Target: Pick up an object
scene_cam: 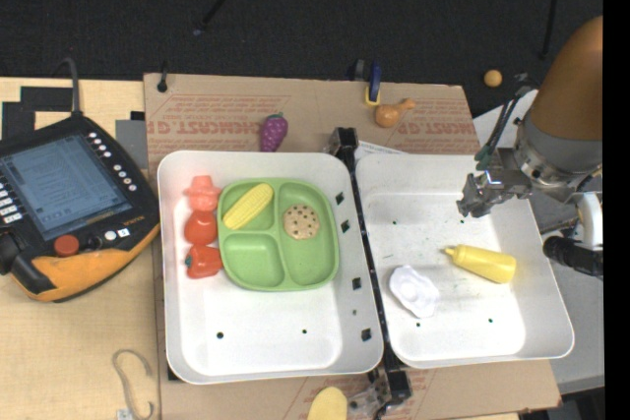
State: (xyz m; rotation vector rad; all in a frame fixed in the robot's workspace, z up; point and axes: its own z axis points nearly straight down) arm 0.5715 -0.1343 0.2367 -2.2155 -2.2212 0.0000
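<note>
In the right bin (pixel 551 330) lie a yellow mustard bottle (pixel 482 263) on its side and a small white object (pixel 413 291) near the front left. My gripper (pixel 476 200) hangs over the right bin's upper right part, a little above and behind the yellow bottle, with nothing seen between its fingers. In the left bin (pixel 256 339) a green divided plate (pixel 278 234) bears a yellow corn cob (pixel 245 205) and a cookie (pixel 301 222). Red and pink toy pieces (pixel 201 226) lie along the plate's left side.
A teach pendant (pixel 64 202) rests on the bench at the left. Behind the bins, on cardboard, sit a purple grape toy (pixel 274 132) and an orange toy (pixel 392 112). A yellow object (pixel 327 403) lies at the front edge. A black divider (pixel 359 241) runs between the bins.
</note>
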